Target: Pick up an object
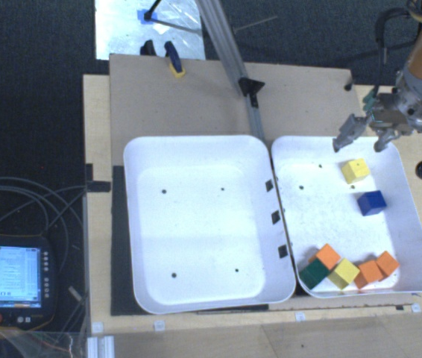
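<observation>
Two fingers of the gripper (365,135) stood spread and bare above the right bin's (412,222) far edge; the yellow cube (356,171) lay just below, blue cube (371,202) beside it.

small wooden cubes lie in the right white bin (412,222): yellow (356,171), blue (371,202), and a near-corner cluster (347,267) of orange, yellow, green.

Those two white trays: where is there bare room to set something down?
The left tray has bare floor throughout. In the right tray, the left-hand middle is free, bordered by the yellow block and blue block. Its near edge is crowded by the block cluster.
</observation>
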Tool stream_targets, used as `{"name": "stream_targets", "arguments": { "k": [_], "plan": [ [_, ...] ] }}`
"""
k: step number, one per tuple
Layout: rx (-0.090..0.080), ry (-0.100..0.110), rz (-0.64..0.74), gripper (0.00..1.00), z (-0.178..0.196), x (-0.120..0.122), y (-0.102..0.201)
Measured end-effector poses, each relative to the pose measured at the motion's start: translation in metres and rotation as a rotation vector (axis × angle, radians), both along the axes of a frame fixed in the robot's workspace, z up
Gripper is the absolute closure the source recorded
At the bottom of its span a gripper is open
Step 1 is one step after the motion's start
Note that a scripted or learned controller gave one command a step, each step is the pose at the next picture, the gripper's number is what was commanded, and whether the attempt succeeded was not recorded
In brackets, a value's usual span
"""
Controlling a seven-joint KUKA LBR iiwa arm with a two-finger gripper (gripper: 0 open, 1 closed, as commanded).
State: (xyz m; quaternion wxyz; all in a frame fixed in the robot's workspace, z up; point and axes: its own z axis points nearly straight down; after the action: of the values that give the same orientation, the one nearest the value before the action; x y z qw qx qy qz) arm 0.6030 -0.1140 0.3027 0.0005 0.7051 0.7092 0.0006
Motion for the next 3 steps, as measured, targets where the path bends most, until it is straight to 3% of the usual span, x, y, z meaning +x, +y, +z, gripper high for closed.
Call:
{"name": "stream_targets", "arguments": {
  "k": [1,3],
  "plan": [
    [0.000,0.000,-0.001,0.00,0.000,0.000,0.000],
    [0.000,0.004,-0.004,0.00,-0.106,0.002,0.005]
  ]
}}
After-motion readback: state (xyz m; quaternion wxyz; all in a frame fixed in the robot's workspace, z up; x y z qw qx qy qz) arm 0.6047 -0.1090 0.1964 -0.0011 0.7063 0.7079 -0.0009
